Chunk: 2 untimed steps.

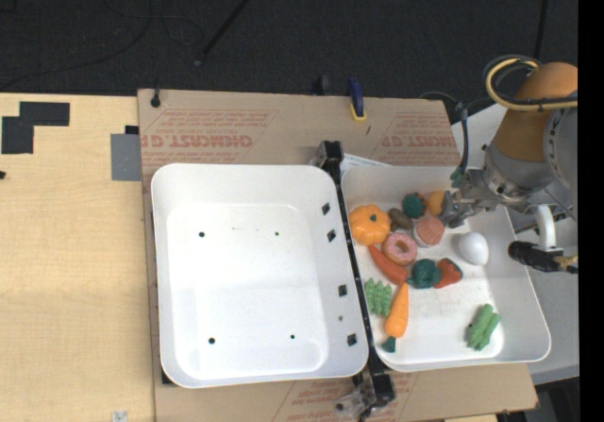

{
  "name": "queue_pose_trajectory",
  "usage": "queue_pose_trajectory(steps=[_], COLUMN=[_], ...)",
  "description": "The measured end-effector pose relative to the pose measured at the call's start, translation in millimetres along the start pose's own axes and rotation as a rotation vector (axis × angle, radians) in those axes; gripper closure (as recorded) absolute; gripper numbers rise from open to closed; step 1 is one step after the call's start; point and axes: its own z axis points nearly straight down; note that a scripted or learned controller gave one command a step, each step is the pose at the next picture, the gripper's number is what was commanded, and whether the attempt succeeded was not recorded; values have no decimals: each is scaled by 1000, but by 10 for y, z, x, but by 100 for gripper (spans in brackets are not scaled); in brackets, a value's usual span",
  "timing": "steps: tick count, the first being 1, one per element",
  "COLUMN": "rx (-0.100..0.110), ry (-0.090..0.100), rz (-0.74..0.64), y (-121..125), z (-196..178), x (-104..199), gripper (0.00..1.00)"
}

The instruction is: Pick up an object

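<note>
You can't tell the tool's [455, 210] state; the white egg [471, 247] just beside it looks light, smooth and slippery, so grip its middle.

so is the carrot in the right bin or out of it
In. The carrot lies flat on the right bin floor, near its left wall.

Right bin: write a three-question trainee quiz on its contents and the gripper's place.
1. True or false: the carrot lies in the right bin.
2. The white egg lies nearest which: A) orange pumpkin B) gripper C) green pickle?
3. Fill in: the pink donut lies just to the pumpkin's lower ____ in the camera view.

Key: 1 true; 2 B; 3 right.
</note>
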Motion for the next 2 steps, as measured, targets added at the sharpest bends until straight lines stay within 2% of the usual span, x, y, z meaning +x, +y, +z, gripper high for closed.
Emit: queue_pose_trajectory(steps=[1,2], rx=[-5,-4], ry=[-1,-2], rz=[1,-3], y=[10,10], z=[161,159], x=[13,16], gripper=[100,100])
